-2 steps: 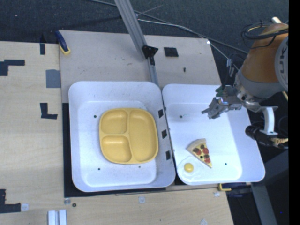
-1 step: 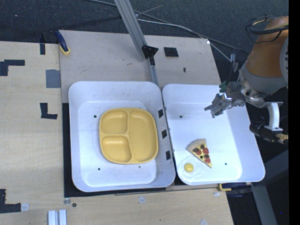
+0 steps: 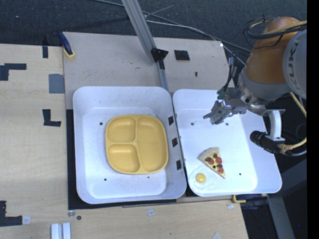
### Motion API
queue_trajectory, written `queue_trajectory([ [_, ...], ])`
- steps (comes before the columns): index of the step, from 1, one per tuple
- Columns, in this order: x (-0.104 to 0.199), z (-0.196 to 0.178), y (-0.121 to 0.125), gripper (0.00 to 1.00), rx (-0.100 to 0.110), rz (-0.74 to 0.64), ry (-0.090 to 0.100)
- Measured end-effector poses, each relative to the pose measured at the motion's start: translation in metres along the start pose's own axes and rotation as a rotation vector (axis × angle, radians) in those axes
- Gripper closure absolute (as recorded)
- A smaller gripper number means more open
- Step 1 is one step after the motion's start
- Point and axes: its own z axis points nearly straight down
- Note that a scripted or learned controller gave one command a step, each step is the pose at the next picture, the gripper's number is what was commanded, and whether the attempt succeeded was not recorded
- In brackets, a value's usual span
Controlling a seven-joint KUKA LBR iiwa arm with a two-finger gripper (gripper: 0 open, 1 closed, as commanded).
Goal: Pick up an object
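Below the gripper (image 3: 218, 117), well apart, lies the pizza slice (image 3: 213, 161).

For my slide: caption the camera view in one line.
Gripper over right white bin holding plastic pizza slice; yellow divided plate in left.

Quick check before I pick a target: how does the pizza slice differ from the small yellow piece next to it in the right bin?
The pizza slice is a wedge, tan with red spots; the yellow piece is round and plain yellow. The slice is the larger. The slice lies nearer the gripper; the yellow piece sits by the right bin's front-left corner. Both lie flat and apart.
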Motion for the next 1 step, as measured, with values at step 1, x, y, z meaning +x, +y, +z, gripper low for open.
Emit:
queue_trajectory([
  [1,0.0531,-0.0007,-0.0159,1.0,0.001,-0.001,0.0],
])
